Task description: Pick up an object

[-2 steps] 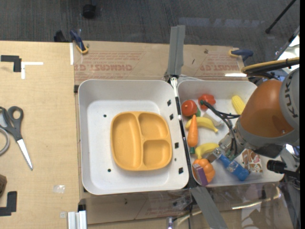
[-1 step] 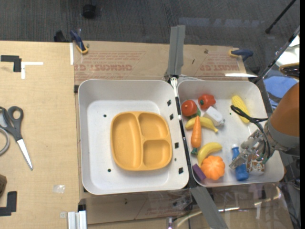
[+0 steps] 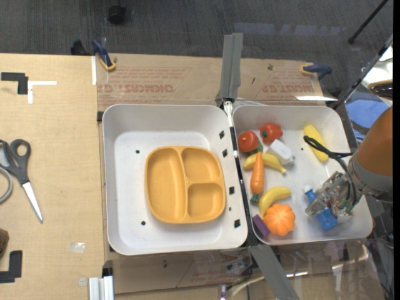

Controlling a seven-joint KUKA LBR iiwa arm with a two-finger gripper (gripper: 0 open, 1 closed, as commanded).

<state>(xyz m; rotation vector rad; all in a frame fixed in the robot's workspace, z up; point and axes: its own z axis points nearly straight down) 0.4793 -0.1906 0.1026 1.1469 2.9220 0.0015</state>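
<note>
The right bin (image 3: 350, 136) holds several toy foods: a tomato (image 3: 248, 140), a red pepper (image 3: 271, 132), a white block (image 3: 280, 150), a corn cob (image 3: 315, 142), two bananas (image 3: 267, 161) (image 3: 274, 197), a carrot (image 3: 257, 175), an orange pumpkin (image 3: 279, 219) and a purple piece (image 3: 259, 226). My gripper (image 3: 331, 197) is low in that bin's front right corner, right over a blue object (image 3: 325, 220) that it partly hides. A small blue piece (image 3: 310, 195) shows just left of the gripper.
The left bin (image 3: 119, 167) holds a yellow divided plate (image 3: 185, 184). A black cable (image 3: 325, 149) loops across the right bin beside the corn. Scissors (image 3: 24, 174) lie on the bench at far left. The arm's orange band (image 3: 381, 149) hangs over the right bin's right wall.
</note>
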